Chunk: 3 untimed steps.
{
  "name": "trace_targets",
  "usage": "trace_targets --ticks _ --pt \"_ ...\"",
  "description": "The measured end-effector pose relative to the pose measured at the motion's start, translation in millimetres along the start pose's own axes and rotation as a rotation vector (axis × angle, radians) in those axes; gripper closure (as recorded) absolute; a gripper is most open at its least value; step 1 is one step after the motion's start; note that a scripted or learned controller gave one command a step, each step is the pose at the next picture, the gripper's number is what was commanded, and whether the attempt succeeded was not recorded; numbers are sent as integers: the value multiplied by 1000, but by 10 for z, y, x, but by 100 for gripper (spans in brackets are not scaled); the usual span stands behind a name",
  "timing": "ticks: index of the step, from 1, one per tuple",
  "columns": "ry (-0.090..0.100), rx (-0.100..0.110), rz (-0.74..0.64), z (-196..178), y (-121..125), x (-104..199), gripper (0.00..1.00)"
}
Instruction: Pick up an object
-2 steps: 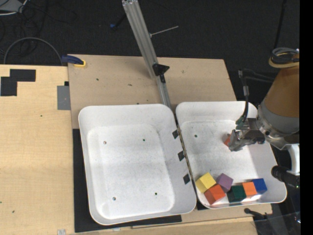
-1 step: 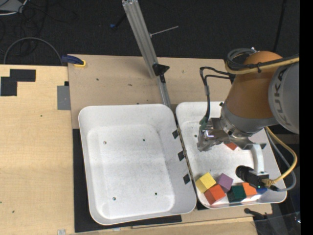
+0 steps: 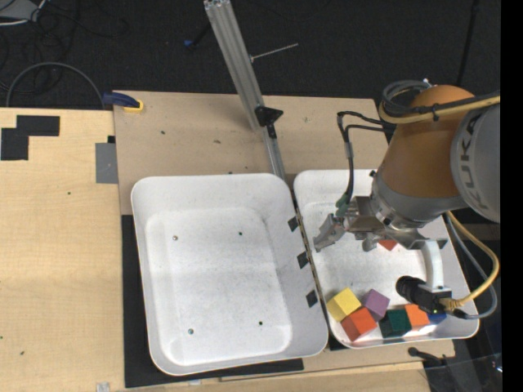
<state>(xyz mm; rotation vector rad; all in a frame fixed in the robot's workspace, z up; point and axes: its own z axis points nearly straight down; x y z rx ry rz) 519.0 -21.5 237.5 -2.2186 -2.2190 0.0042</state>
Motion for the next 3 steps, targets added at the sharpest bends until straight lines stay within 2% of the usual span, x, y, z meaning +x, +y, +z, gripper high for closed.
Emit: trace_targets --ticks 1,2,3 --pt "1 2 2 -96 1 -14 100" --pt "0 3 1 -92 0 -15 0" --pt "1 5 1 -188 2 -32 100"
